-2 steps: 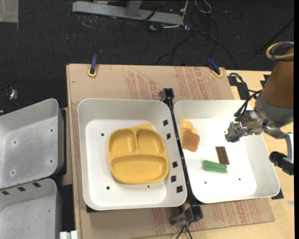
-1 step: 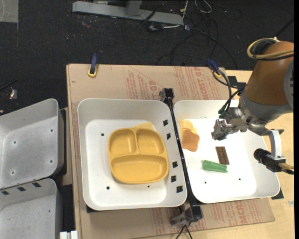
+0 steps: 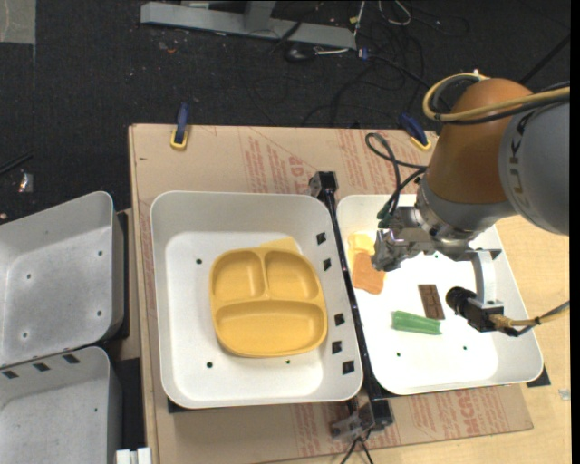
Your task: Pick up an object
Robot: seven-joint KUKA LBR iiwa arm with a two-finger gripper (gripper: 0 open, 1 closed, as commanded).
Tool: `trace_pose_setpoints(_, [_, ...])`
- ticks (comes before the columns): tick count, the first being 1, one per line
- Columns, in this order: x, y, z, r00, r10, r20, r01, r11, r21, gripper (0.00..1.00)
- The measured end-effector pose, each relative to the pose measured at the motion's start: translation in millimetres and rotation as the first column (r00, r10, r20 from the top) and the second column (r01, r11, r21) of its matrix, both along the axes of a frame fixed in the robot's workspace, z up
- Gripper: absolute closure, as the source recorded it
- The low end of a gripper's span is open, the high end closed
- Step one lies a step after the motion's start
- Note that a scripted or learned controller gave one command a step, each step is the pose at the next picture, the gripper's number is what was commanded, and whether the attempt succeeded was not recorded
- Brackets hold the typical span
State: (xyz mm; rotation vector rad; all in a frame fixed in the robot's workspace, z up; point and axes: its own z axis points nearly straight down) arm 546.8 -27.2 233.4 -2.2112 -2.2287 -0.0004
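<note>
Camera view: orange piece (image 3: 367,273) beneath hand (image 3: 388,251)

The grey arm (image 3: 507,154) reaches leftward, claw (image 3: 388,252) pointed down.

Floor (image 3: 72,82) dark, speckled carpet-like surface; black cables (image 3: 399,18) trail across it at top, near a flat grey metal bar (image 3: 249,25) lying at a slant; bench top is a brown board (image 3: 245,154) with red printed lettering; blue-and-yellow clamps (image 3: 180,127) grip its far edge; two spare white trays (image 3: 54,263) sit at left, off the board; lighting even, soft shadows.
</note>
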Motion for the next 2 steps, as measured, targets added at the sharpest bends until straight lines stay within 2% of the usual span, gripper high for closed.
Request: trace_pose_setpoints(2, [21,104,-16,1.0,0.001,0.002,-0.001,1.0,0.0,1.0])
